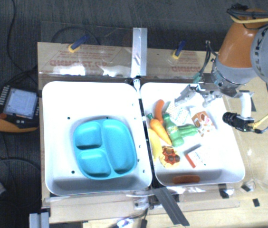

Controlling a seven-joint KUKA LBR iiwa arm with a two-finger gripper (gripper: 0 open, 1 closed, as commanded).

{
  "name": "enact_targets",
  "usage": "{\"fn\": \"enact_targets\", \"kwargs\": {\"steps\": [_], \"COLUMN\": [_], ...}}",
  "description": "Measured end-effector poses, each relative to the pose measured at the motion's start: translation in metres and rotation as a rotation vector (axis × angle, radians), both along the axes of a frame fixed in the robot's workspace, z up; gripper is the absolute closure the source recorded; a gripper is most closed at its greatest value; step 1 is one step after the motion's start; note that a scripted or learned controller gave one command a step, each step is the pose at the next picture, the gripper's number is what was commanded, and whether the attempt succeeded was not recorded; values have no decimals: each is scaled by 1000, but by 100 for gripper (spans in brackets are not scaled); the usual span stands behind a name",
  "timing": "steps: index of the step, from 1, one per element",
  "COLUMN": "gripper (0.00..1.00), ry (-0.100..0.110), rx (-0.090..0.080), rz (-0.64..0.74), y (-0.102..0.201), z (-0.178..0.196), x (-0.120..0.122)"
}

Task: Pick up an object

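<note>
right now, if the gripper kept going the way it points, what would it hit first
Probably the white patterned packet, just below-left of the gripper in the right bin, next to the orange carrot. Depth is unclear from this slanted view, so it may pass above it.

— Arm [248, 46] colours?
— Grey casing, rounded and smooth, with a broad orange band [238, 39] above the wrist, glossy under the light.
— Below the band?
— Grey wrist flange, then a silvery metal gripper [191, 95] with angular plates and pale fingers.
— Anything attached?
— Black cylindrical module [236, 119] on the near side, mounted by a white bracket [245, 102]. Thin yellow cable [266, 118] looping off to the right; dark cabling [241, 9] over the top of the orange section.
— Markings?
— Too blurred to read.
</note>
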State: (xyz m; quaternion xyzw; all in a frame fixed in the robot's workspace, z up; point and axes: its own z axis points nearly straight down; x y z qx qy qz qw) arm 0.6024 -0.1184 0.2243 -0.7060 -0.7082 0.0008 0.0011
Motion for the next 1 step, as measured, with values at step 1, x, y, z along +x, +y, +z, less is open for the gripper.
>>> {"fn": "enact_targets", "kwargs": {"steps": [1], "gripper": [0], "ry": [-2], "rx": [0], "rz": [49], "y": [7], "z": [-131], "x": [-15]}}
